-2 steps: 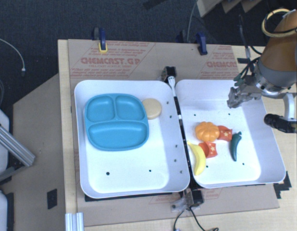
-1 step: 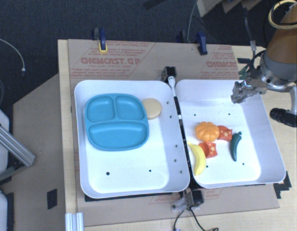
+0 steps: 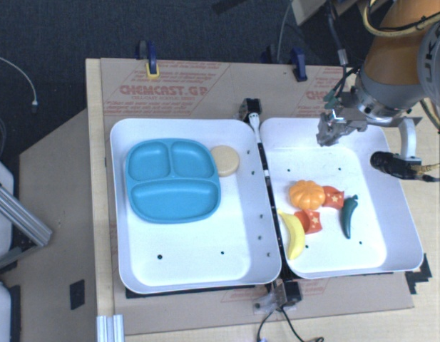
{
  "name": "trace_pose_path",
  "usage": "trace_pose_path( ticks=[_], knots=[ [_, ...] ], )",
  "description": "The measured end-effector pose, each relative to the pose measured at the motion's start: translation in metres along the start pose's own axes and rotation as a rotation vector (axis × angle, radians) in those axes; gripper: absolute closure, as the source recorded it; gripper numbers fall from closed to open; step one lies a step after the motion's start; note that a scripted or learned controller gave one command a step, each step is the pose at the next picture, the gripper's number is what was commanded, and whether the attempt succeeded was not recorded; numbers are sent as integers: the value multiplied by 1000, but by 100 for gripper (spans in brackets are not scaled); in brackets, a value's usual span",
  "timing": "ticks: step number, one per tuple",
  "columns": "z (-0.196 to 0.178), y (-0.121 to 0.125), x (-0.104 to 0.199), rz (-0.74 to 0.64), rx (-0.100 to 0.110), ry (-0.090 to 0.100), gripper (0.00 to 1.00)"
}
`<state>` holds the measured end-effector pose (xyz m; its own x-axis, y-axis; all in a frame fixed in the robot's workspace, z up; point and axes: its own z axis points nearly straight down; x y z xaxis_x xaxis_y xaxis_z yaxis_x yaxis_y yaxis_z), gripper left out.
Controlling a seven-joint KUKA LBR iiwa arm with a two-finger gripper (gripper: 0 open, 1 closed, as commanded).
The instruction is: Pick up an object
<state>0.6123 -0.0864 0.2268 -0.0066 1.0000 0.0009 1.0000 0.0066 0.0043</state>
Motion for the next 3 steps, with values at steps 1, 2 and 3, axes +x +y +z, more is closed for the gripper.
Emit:
trace_pose_path(
  ticks=[1, 2, 3],
  knots=[
    [-9, 3, 58, 0, 0, 1, 100],
    [-16, 7, 113, 0, 1, 1, 100],
    [1, 19, 163, 1, 3, 1, 100]
  ],
)
